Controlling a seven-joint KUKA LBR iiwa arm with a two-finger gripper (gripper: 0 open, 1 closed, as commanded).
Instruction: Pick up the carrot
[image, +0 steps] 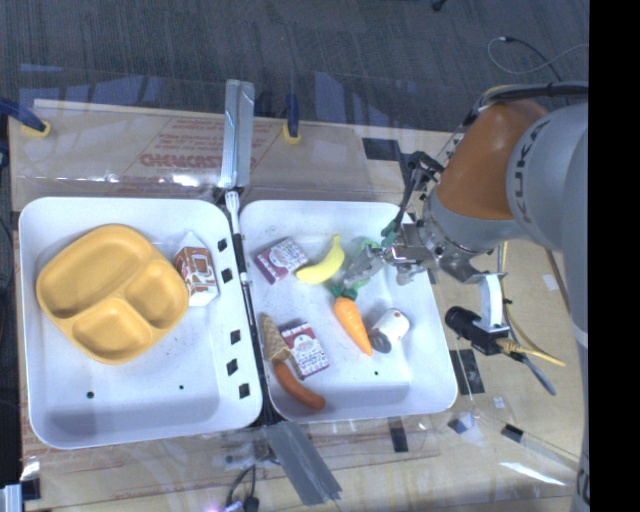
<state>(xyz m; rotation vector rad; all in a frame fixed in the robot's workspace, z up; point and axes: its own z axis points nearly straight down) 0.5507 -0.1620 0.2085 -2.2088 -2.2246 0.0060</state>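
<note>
The carrot (351, 324) lay in the right bin (425, 385), a little right of the frame's centre, its green top pointing to the upper left and its tip to the lower right. Just right of its tip sat a small white cup (390, 326). The banana (323, 265) lay above and left of the carrot, near its leafy end. Left of the banana was a small red carton (281, 259), and lower down a second red carton (306, 351) rested beside an ice-cream cone (273, 338) and a sausage (297, 390) near the bin's lower left corner.

The gripper (372, 258) hung over the upper right part of that bin, above the carrot's top and just right of the banana; whether its fingers were apart or together could not be told, and nothing was seen between them. The grey and orange arm (500, 165) entered from the upper right.

In the left bin (60, 420) a yellow divided plate (110, 290) filled the upper left area, with a brown and white carton (196, 273) touching its right edge.
</note>
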